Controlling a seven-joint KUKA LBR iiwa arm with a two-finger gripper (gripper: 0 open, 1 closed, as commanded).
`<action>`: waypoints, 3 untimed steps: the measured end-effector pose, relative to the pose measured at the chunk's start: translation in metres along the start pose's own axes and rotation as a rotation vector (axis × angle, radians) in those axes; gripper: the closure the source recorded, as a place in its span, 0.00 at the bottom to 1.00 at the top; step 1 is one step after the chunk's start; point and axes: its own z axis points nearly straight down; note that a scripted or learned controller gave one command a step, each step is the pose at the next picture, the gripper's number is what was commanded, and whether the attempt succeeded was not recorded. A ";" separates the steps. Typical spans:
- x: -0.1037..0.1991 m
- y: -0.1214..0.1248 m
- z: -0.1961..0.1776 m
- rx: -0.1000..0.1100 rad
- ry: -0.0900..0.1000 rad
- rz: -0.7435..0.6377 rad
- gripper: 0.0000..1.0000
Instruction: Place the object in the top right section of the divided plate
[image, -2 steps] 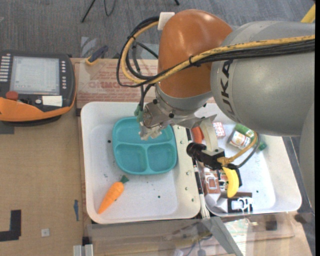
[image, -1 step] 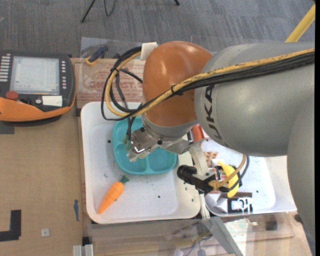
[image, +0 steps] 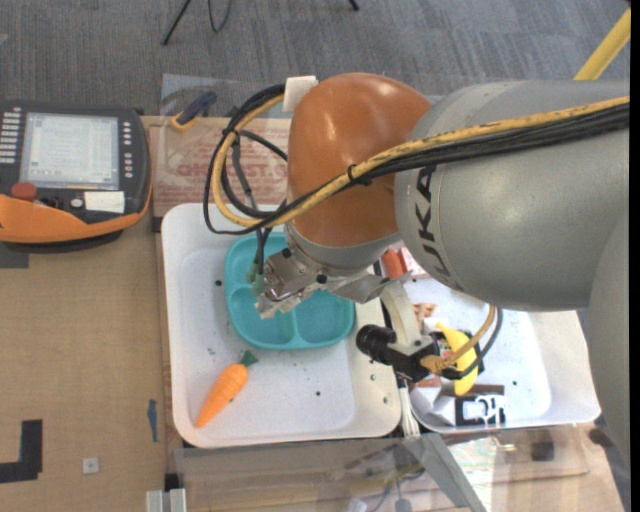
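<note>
- Camera view: the claw (image: 273, 296) hangs low over the teal divided plate (image: 322, 326). The plate lies in the left bin (image: 300, 402), toward its far side.
- The grey arm (image: 500, 190) with its orange band covers the far and right part of the plate, so the top right section is hidden from me.
- I cannot tell if the claw is wide, narrow or holding something, because that place is dark and blurred.
- The only loose thing I see clearly in this bin is 1 toy carrot (image: 222, 393). I judge that it is the task's object, but this is not certain.
- The carrot lies flat on the bin floor, outside the plate, at its near left corner. Its green end points to the plate and is just beside the rim; I cannot tell if they touch.
- It has an orange body that becomes narrow toward the near left, and a small green top. The surface looks smooth, like a toy.
- If the carrot is the object, I judge that the task is not done: grasping, lifting, carrying and placing are all left.
- The near sections of the plate, which I can see, show bare teal.
- In the right bin (image: 560, 395) a small red thing (image: 396, 263) shows beside the arm, too hidden to name.
</note>
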 end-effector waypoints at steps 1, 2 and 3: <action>0.000 0.001 -0.010 -0.002 0.000 0.001 1.00; -0.001 0.006 0.043 0.001 -0.001 0.008 1.00; -0.026 0.011 0.175 -0.011 -0.001 0.213 1.00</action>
